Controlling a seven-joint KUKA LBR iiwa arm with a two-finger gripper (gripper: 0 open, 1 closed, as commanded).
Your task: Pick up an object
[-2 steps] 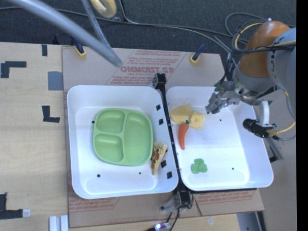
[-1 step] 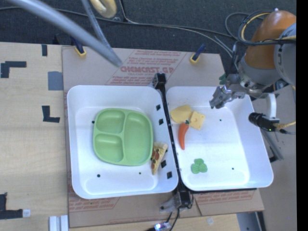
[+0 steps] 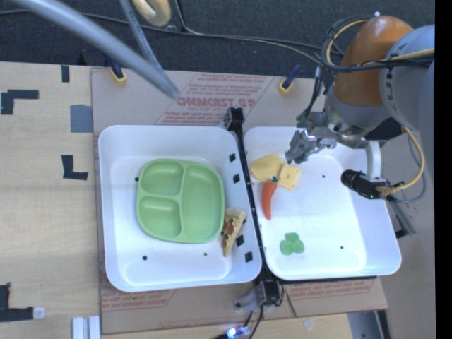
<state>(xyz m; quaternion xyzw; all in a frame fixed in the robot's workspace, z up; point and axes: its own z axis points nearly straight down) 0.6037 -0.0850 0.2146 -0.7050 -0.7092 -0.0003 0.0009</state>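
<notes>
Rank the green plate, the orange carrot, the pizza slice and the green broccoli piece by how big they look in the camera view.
1. green plate, by far the largest
2. orange carrot and pizza slice, too alike to separate
3. green broccoli piece, smallest

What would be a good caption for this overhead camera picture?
Grey robot arm's gripper hovers over yellow cheese pieces beside an orange carrot in the right white bin.

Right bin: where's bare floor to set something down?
Free: right bin floor between the green toy and the far right wall, and the front right corner. Crowded: back left, where cheese, carrot and the tool cluster.
</notes>
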